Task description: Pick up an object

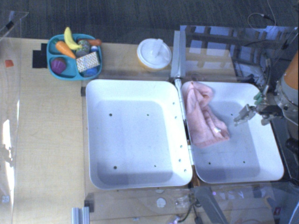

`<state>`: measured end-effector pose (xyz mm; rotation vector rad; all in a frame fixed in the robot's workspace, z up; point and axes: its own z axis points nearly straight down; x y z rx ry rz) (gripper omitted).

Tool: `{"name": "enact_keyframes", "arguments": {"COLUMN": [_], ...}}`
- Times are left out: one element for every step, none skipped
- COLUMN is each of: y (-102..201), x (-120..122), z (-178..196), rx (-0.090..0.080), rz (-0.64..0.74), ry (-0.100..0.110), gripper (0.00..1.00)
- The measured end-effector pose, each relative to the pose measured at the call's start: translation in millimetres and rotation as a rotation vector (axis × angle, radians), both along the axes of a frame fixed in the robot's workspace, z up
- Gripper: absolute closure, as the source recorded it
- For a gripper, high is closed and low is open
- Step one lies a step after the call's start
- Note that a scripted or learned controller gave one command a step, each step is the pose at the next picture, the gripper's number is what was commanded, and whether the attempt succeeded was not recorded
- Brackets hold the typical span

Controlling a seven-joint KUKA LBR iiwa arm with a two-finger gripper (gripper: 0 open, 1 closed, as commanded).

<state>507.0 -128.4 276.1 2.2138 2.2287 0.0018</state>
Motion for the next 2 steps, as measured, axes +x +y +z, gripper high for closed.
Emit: {"name": "enact_keyframes", "arguments": {"y": [10.0,26.2], "x": [52.6,77.9], "z": [-107.1,-184.7], "rx": [0.000,-0.004], "rz": [0.077,0.199], "ry": [0.002,-0.015], "gripper": [0.00,0.00]}}
